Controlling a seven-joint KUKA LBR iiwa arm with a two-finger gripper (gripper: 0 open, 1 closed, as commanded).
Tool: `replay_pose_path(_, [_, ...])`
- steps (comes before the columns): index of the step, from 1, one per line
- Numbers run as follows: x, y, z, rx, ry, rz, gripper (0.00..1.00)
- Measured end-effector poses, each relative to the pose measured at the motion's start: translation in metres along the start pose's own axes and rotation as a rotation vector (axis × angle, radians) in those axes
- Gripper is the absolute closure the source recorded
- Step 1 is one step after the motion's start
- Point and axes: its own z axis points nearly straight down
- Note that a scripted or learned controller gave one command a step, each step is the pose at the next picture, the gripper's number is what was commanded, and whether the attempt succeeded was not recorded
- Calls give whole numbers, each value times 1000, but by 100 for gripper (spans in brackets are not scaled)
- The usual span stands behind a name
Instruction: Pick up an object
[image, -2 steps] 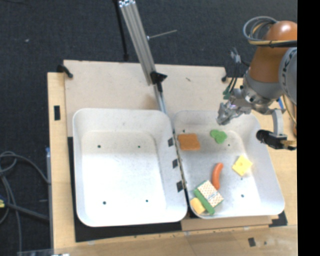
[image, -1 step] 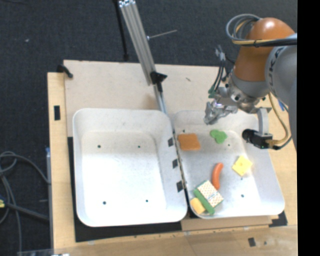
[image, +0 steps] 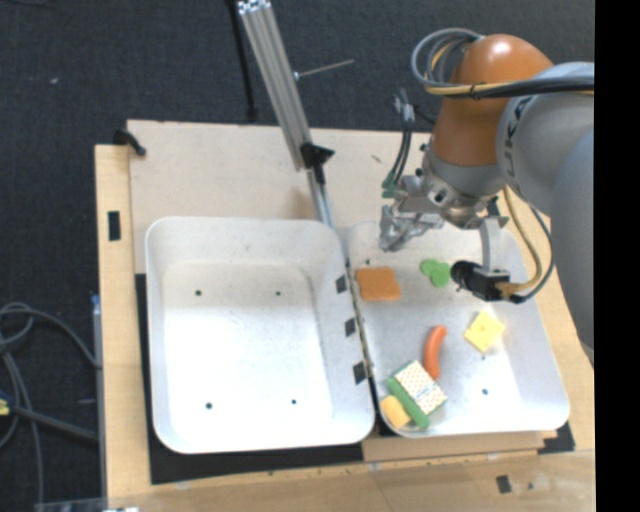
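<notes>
My gripper (image: 398, 234) hangs over the back left part of the right bin (image: 530, 385), with nothing visible between its fingers. Just below it lies an orange-brown square block (image: 378, 284). To its right sits a small green piece (image: 435, 270). An orange carrot-like stick (image: 433, 350) lies mid-bin, a yellow block (image: 485, 330) to its right. At the bin's front left corner a white and green patterned box (image: 419, 389) rests beside a yellow and green piece (image: 400, 412).
The left bin (image: 245, 335) sits beside the right one on the wooden bench. A slanted metal pole (image: 290, 100) rises behind the bins. A black cable connector (image: 480, 279) hangs from the arm over the right bin.
</notes>
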Motion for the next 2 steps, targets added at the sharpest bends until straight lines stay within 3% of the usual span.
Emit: replay_pose_path(2, [111, 15, 9, -3, -1, -1, 100])
